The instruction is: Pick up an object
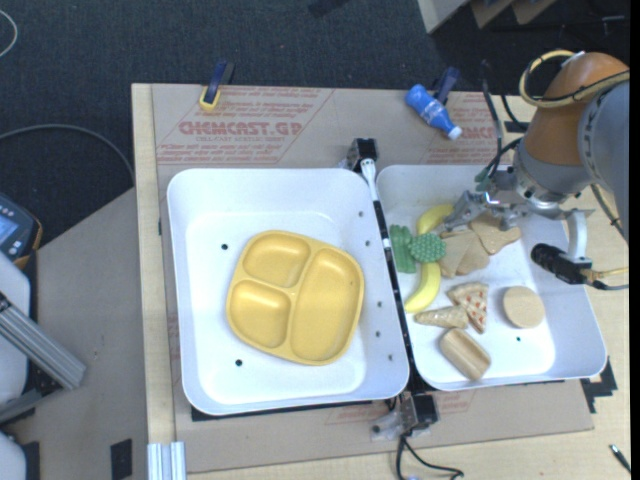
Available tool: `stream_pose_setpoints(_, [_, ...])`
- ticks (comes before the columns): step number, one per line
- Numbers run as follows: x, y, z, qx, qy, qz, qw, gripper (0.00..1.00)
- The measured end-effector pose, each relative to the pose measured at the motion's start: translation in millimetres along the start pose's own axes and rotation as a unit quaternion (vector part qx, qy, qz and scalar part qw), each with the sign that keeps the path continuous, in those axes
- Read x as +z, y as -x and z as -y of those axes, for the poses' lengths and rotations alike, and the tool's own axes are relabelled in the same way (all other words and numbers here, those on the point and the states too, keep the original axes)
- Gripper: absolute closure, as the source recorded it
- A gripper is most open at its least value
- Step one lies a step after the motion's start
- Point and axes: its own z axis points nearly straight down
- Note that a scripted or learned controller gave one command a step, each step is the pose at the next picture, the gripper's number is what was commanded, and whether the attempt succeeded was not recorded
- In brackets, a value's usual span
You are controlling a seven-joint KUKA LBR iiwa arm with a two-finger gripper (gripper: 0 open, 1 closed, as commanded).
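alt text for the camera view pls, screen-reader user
The grey-and-orange arm's end effector hangs low over toy food in the right bin: a banana, green waffle, pizza slice and round cookie. The left bin holds a yellow divided plate.

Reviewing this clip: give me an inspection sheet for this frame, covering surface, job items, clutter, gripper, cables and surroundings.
Surface: brown bench board bearing a left bin and a right bin, side by side.
Job's things: right bin holds a banana, green toy, pizza slice, round biscuit, bread roll and tan pieces.
Clutter: yellow divided plate in the left bin; blue bottle on the board.
Gripper: gripper low over the right bin near the banana's top; finger state unclear.
Cables: black cable on the floor at left.
Surroundings: dark carpet.
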Motion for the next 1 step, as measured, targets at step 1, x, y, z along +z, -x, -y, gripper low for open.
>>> stream_pose_setpoints(1, [-13.5,0.8,-1.5,-0.001,0.003,0.002,1.0,1.0])
